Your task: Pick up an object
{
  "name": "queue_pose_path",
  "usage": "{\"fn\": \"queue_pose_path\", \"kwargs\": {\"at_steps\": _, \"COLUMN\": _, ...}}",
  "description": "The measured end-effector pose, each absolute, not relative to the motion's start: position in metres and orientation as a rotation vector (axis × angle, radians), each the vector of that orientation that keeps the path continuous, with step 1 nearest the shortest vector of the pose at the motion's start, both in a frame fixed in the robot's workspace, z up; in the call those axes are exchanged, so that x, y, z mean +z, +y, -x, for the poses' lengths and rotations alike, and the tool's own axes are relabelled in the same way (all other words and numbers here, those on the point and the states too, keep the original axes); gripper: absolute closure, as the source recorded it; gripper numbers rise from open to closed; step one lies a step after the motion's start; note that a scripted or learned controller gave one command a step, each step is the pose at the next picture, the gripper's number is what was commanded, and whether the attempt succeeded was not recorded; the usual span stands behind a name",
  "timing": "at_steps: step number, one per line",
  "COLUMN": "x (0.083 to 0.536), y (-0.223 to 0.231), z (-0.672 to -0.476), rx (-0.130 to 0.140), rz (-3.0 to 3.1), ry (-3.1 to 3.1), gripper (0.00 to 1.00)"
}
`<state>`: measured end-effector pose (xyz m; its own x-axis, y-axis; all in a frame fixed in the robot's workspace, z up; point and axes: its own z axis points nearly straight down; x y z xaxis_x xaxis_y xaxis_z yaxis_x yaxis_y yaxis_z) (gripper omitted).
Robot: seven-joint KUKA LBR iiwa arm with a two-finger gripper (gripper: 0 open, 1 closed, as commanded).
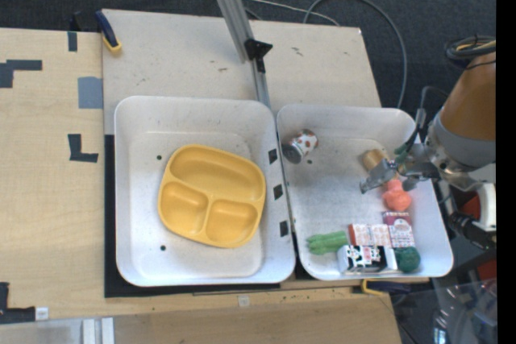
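The two-finger gripper [385,176] sits low over the right white bin [339,118], near its right wall. Whether it is apart or together cannot be told.

The small tan cylindrical object [372,158] lies just beside the gripper, toward the bin's far edge. The round orange-pink ball [396,199] lies just beside it toward the near edge. Either is a likely target; nothing is seen held.

Right bin contents: a small white patterned cup [301,145] near the far-left corner; along the near edge a green leafy toy [326,242], pink-and-white cartons [383,234], a black-and-white carton [364,256] and a dark green ball [408,259].

The left white bin [137,117] holds a yellow compartmented plastic tray [212,196], centred.
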<state>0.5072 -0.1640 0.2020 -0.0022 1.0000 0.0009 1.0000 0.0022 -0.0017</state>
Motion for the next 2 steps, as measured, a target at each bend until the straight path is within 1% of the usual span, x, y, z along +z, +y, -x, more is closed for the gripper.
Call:
{"fn": "queue_pose_path", "kwargs": {"at_steps": 1, "x": 0.202, "y": -0.164, "z": -0.507, "rx": 0.001, "rz": 2.217, "ry": -2.222, "gripper": 0.00}}
{"fn": "queue_pose_path", "kwargs": {"at_steps": 2, "x": 0.154, "y": -0.156, "z": -0.510, "rx": 0.006, "rz": 2.216, "ry": -2.220, "gripper": 0.00}}
